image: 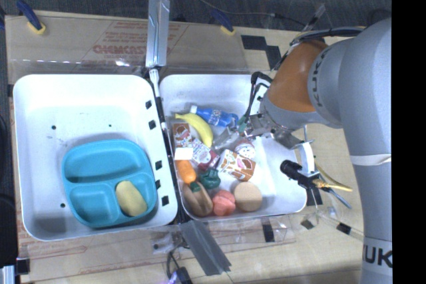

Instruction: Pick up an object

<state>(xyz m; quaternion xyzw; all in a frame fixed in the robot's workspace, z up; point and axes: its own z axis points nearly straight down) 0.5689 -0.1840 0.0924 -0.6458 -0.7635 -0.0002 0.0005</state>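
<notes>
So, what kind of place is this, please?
Probably a robot lab bench for grasping tests. A grey arm reaches into the right white bin of toy food, such as a banana; the left bin holds a blue tray.

— What does my arm [356, 90] look like from up here?

— Thick, rounded, smooth grey casing, with an orange band [294, 80] above the wrist. I see black cables [319, 33] looping beside that band, and white letters "UK" low on the grey base.
</notes>
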